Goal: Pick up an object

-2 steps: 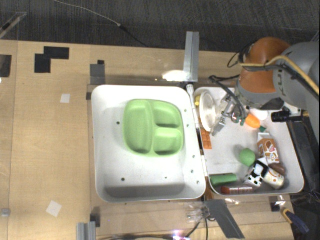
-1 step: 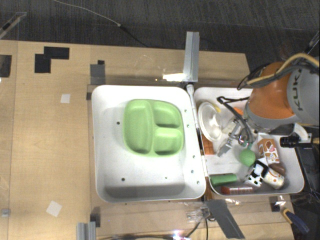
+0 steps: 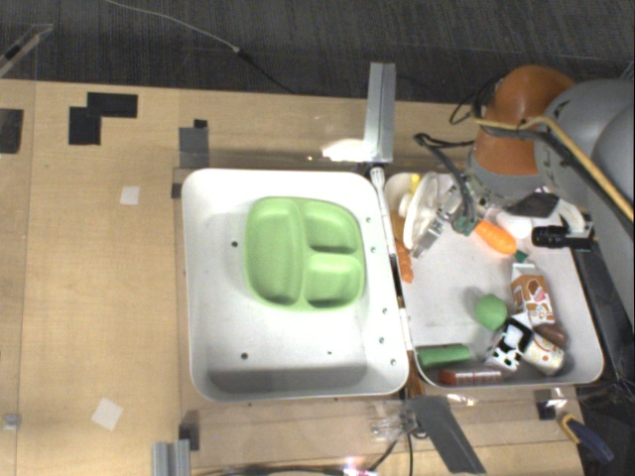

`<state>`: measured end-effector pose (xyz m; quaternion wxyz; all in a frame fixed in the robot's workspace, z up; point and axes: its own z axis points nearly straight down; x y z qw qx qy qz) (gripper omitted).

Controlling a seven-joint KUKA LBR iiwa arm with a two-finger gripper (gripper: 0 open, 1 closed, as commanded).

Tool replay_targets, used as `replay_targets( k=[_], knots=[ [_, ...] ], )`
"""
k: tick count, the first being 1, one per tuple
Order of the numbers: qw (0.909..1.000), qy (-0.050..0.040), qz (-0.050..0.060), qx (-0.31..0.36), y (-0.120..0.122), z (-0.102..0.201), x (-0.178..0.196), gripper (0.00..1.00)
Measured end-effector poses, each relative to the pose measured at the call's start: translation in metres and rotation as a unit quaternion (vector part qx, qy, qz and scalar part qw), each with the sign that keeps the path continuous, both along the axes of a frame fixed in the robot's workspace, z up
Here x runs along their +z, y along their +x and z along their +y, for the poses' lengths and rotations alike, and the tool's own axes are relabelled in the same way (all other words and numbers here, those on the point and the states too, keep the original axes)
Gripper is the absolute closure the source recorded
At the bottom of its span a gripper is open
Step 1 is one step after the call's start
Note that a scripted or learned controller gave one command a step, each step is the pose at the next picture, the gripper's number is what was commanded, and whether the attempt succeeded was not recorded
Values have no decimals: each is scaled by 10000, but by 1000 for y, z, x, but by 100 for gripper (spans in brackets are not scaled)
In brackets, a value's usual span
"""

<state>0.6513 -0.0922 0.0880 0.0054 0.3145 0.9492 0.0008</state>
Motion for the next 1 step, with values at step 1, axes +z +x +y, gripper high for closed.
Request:
replay_targets(
  k=[1],
  knots=[
    [9986,4,-21,-533,-71,-15,2,0]
  ],
)
